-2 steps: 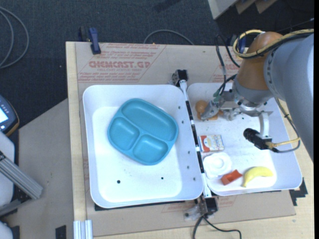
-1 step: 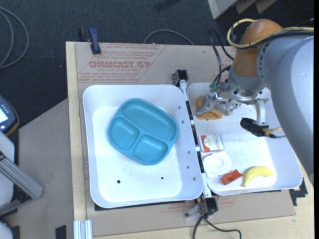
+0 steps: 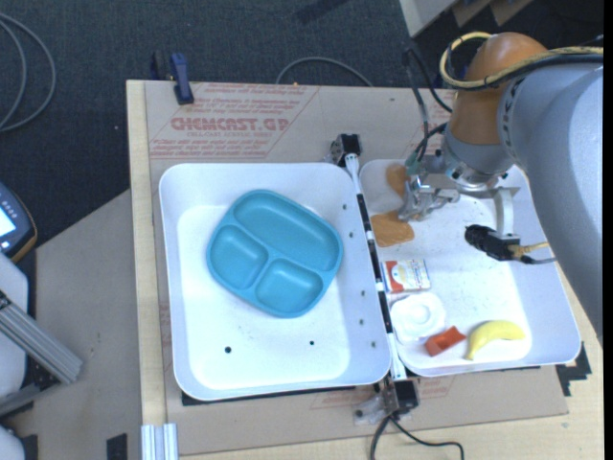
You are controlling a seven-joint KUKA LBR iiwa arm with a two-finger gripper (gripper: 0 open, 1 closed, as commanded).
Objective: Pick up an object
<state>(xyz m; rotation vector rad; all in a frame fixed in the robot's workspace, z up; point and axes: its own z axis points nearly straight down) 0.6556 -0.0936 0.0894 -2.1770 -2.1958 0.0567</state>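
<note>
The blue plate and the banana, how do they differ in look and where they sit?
The blue plate is large, flat and split into three compartments; the banana is small, curved and yellow. The plate lies in the left bin, the banana in the right bin near its front edge. Both lie clear of the gripper.

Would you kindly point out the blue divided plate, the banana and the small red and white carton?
blue divided plate (image 3: 275, 252), camera view, on its central ridge.
banana (image 3: 496, 336), camera view, mid-body.
red and white carton (image 3: 408, 276), camera view, on its top face.
</note>
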